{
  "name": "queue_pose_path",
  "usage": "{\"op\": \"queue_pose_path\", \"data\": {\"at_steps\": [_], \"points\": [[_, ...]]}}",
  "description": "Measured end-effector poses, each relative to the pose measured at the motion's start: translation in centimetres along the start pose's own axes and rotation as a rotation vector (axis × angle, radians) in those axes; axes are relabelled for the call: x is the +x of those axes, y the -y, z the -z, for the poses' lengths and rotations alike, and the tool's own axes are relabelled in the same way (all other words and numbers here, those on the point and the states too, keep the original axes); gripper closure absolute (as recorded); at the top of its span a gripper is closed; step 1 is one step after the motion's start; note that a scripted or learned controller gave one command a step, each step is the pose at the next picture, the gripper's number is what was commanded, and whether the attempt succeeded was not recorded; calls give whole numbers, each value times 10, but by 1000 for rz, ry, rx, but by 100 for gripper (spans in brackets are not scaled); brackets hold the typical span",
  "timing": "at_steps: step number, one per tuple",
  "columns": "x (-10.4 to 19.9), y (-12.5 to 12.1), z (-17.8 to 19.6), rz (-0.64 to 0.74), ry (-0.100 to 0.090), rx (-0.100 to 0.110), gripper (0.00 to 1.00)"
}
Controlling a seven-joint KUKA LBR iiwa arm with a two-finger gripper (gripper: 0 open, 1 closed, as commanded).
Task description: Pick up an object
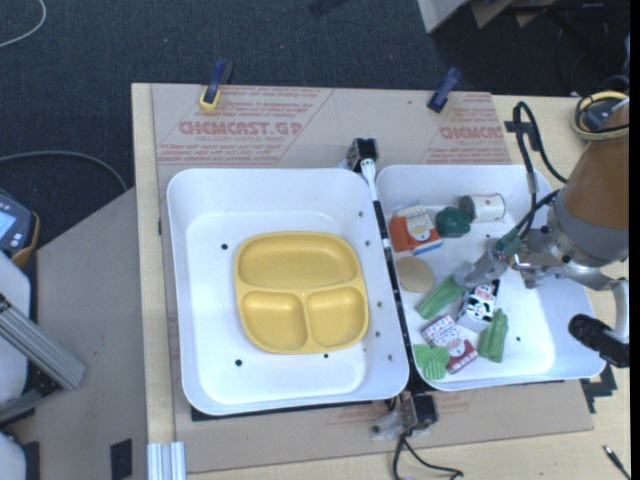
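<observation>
Objects (452, 298) cluttering right bin (530, 353)

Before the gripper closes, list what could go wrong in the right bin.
1. The gripper sits low in a tight heap: the black-and-white toy, green pieces and small carton touch, so it may pinch two or none.
2. The heap crowds the bin's near rim, so a nudge could push the green leaf-shaped piece over it.

Even, bright overhead lighting; the white bins (200, 268) approach overexposure, with faint glare on the yellow tray (300, 290). Shadows are soft and short. Focus is moderate: small items in the right bin appear slightly blurred, and the dark floor (100, 28) loses detail.
</observation>
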State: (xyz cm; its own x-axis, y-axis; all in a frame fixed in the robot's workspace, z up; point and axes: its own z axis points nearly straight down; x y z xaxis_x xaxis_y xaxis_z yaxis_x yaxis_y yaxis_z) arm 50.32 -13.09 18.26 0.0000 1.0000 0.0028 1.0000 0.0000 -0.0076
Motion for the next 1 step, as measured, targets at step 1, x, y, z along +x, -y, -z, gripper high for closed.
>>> {"op": "queue_pose_path", "data": {"at_steps": [1], "points": [[-9, 1, -58, -2, 0, 0, 0]]}}
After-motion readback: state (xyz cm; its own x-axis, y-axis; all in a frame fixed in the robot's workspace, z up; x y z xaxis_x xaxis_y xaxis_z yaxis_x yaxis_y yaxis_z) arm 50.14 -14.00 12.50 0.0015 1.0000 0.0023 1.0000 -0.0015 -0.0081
